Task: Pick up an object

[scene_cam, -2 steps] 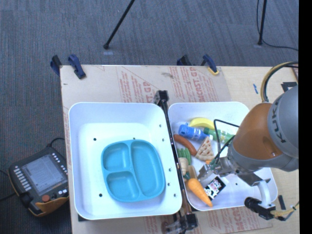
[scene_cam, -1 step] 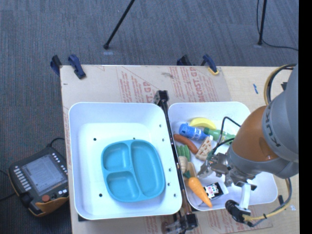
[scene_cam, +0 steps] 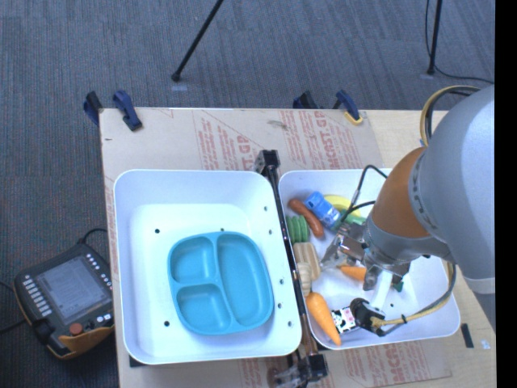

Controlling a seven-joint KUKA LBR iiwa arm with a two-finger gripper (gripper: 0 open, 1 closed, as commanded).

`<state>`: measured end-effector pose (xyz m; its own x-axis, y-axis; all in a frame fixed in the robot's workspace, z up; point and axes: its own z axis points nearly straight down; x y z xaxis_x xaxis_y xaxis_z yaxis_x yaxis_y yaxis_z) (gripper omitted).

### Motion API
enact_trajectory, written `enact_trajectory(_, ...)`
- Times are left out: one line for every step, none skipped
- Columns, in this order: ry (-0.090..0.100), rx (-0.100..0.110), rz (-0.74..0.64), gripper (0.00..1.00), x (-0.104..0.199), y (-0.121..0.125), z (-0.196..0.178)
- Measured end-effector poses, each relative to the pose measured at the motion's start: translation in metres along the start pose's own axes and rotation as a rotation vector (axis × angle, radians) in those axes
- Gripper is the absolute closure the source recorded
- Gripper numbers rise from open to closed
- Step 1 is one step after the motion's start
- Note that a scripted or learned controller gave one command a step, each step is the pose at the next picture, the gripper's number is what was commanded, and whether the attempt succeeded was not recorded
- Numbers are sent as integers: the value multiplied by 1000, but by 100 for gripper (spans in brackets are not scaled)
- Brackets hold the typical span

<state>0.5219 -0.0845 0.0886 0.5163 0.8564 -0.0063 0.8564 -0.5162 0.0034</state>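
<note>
The arm (scene_cam: 452, 192) reaches from the right into the right bin (scene_cam: 440, 318). Its gripper (scene_cam: 349, 250) is low in the middle of this bin, among the toys. I cannot tell how wide it is open, and I cannot tell if it has something in it.

Just beside the gripper lies a small orange piece (scene_cam: 352, 272). A carrot (scene_cam: 321, 315) lies at the front left of the bin. A sausage (scene_cam: 307, 217) and a blue toy (scene_cam: 324, 209) lie near the back, with a yellow piece (scene_cam: 342, 204) behind them.

In the left bin (scene_cam: 137, 208) lies a blue plate (scene_cam: 220, 282) with three compartments. A control pad (scene_cam: 63, 297) lies on the floor at the left of the bench.
</note>
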Motion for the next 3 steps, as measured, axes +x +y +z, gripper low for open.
enact_trajectory(7, 9, -129, 0, -31, -31, -2)
enact_trajectory(7, 7, -161, 0, 9, 13, -41)
enact_trajectory(7, 6, -94, 0, 86, 5, -100)
